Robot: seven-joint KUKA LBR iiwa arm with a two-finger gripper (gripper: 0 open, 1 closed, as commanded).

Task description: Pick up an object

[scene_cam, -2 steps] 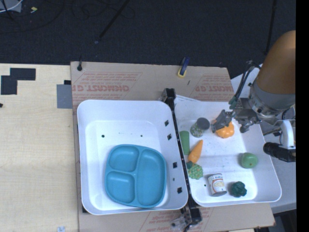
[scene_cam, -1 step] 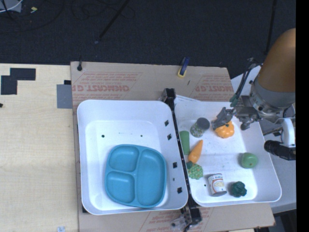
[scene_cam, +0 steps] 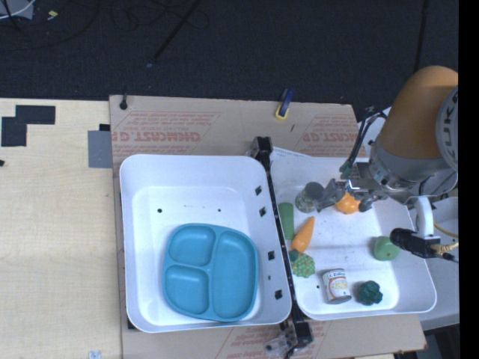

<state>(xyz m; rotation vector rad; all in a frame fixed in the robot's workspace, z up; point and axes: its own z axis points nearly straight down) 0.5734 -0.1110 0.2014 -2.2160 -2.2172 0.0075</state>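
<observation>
My gripper [scene_cam: 338,195] hangs over the upper part of the right bin [scene_cam: 419,294], reaching in from the right. A small orange-yellow object [scene_cam: 347,204] lies right at its tip, and contact is unclear. A grey-green round object [scene_cam: 307,198] sits just to the gripper's left. An orange carrot [scene_cam: 302,234] lies below it beside a green cucumber-like piece [scene_cam: 287,219]. Toward the front are a green broccoli piece [scene_cam: 302,265], a small can [scene_cam: 337,285] and a dark green object [scene_cam: 369,293]. A light green ball [scene_cam: 385,249] rests at the right.
The left bin [scene_cam: 142,200] holds a blue divided plate [scene_cam: 209,271]. A black divider with clips [scene_cam: 273,223] runs between the bins. A black part of the arm [scene_cam: 415,241] reaches over the right bin's right side. Brown cardboard [scene_cam: 194,129] lies under both bins.
</observation>
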